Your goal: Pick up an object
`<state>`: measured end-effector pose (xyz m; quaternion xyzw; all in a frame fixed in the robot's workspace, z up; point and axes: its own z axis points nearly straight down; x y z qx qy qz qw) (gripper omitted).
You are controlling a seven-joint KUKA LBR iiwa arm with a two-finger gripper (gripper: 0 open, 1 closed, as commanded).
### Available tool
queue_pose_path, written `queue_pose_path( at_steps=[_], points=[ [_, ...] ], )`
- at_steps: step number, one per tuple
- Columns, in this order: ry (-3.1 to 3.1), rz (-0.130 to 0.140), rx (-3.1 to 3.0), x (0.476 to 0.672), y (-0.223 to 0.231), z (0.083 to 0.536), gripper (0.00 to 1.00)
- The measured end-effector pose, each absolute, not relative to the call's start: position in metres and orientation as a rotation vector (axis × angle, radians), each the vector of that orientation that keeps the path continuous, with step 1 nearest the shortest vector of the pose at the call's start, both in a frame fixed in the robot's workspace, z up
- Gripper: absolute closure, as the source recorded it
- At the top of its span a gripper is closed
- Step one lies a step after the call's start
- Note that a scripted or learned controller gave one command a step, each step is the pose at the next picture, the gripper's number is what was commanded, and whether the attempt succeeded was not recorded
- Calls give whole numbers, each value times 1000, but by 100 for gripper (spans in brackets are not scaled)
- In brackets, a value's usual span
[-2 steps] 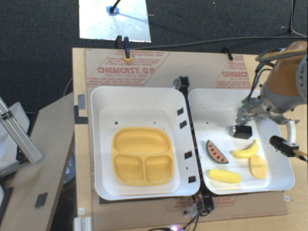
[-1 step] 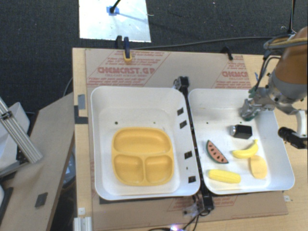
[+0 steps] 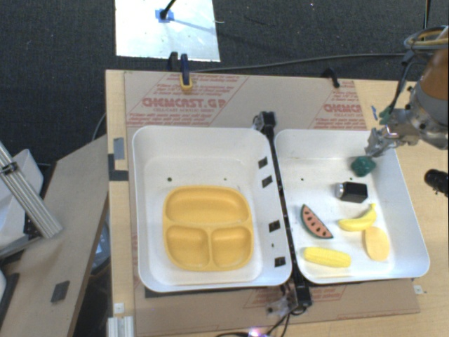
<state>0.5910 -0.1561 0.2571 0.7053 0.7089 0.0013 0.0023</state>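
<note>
Nearest you, in the right bin [image 3: 414,255], a corn cob [image 3: 326,258] is lying with its long axis running left to right, close to the front wall. Beside it to the right, an orange oval piece [image 3: 377,244] is sitting with its long axis pointing front to back; you cannot make out what it is. A banana [image 3: 358,220] is curving just above it, tips pointing up and right. A watermelon slice [image 3: 316,222] is slanting from upper left to lower right, near the divider.

In the left bin [image 3: 144,188], a yellow divided tray [image 3: 208,227] is lying flat.

Farther back, a small dark block [image 3: 351,191] with a silvery left end is resting alone; its detail is too blurred to read.

Farthest, a green object [image 3: 363,165] is sitting near the right bin's back corner, touching or directly under the hand [image 3: 377,144]. You cannot tell how wide the hand is standing or whether it is gripping. The arm [image 3: 429,97] is being cut off at the right edge.
</note>
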Motion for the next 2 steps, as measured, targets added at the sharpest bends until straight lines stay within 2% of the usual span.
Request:
queue_pose_path(
  at_steps=[1,2],
  points=[
    [2226,2,2213,592,-156,268,100],
    [2231,1,2213,582,-99,253,100]
  ],
)
